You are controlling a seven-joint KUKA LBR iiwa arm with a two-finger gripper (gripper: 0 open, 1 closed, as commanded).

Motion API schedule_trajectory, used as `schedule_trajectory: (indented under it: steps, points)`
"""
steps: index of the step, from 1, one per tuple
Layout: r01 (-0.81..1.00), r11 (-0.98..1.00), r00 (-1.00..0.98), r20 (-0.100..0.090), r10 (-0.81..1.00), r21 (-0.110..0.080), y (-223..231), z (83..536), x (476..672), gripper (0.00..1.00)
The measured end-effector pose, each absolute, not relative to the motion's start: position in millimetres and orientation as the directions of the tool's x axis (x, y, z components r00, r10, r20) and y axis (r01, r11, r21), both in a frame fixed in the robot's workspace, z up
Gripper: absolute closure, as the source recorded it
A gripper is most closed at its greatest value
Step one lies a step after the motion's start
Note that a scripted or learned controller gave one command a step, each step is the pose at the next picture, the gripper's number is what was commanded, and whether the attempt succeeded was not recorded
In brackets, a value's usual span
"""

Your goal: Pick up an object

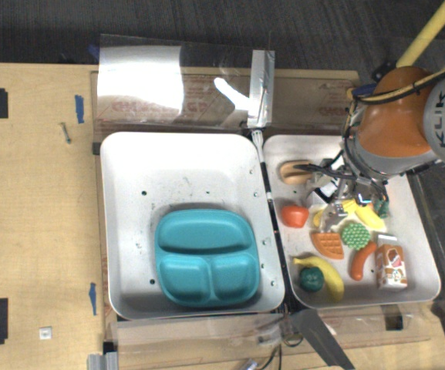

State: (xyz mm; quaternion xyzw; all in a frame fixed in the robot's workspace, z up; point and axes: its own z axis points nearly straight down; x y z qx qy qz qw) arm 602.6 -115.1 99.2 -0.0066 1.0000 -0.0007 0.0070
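Observation:
The right bin holds several toy foods: a red tomato, an orange waffle piece, a green round piece, a yellow piece, a red sausage, a yellow banana with a dark green ball on it, a small juice carton and a tan bread roll. My gripper hangs low over the middle of this pile, just left of the yellow piece and above the waffle. Its fingers are lost among the clutter.
The left bin contains a teal divided tray at its front. A clear plastic sheet and a metal strip lie behind the bins. The grey and orange arm covers the right bin's back right corner.

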Motion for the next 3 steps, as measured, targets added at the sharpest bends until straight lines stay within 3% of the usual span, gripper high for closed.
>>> schedule_trajectory:
  steps: [1,2,3]
  points:
    - [-0.027,1.0,-1.0,-0.01,-0.027,-0.001,-91.9,88.9,527.6,0.0]
    - [-0.096,0.995,-0.995,-0.012,-0.096,-0.002,-92.3,89.0,606.0,0.0]
    - [-0.168,0.986,-0.986,-0.009,-0.168,-0.001,-107.2,88.5,564.9,0.0]
